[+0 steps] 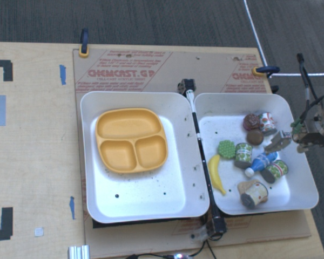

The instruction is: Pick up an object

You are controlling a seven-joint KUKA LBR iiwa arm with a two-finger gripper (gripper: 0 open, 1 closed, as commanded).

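Small plastic toy foods, among them a curved yellow banana (216, 175), crowd the right shallow white bin (302, 201), ready for picking; the pincer's (281, 141) state I cannot tell.

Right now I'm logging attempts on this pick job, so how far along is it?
Nothing looks picked yet. The toys, such as the banana and blue bottle, lie in the right bin. The tool is low at that bin's right side, near the brown ball; its grip can't be judged. Grasping and lifting remain. The yellow tray sits in the left bin.
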